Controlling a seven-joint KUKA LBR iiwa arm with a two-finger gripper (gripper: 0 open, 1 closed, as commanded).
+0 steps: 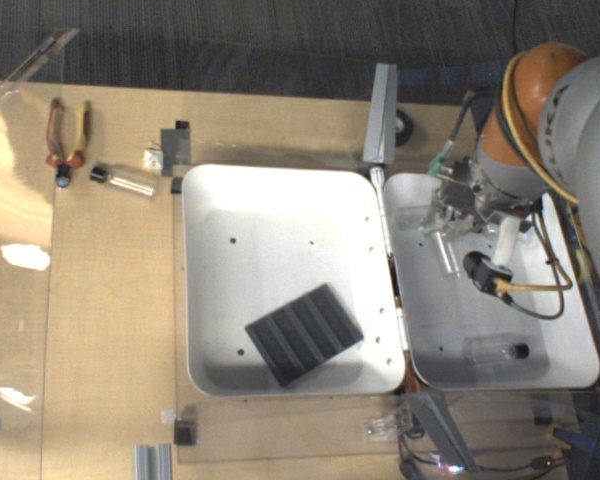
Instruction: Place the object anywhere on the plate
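On the bench (100, 298), a pair of red-handled pliers (66, 140) is lying at the far left, with a small clear vial (125, 179) resting just beside it. A grey upright post (382, 114) is standing behind the seam where the two bins are meeting. A dark clamp block (178, 146) is sitting at the left bin's back left corner.

The left bin (280, 208) is holding a dark ribbed plate (303, 334), which is lying flat and turned at an angle near the bin's front wall.

The right bin (570, 353) is holding a clear tube with a dark cap (498, 349), lying on its side near the front wall.

The arm (555, 98) is reaching in from the right, and the gripper (448, 248) is hanging over the back half of the right bin. Its fingers are standing slightly apart, with nothing between them. A black cable (530, 288) is looping below the wrist.

The tube is lying well apart from the gripper, toward the bin's front, and the bin walls are standing between it and the plate.
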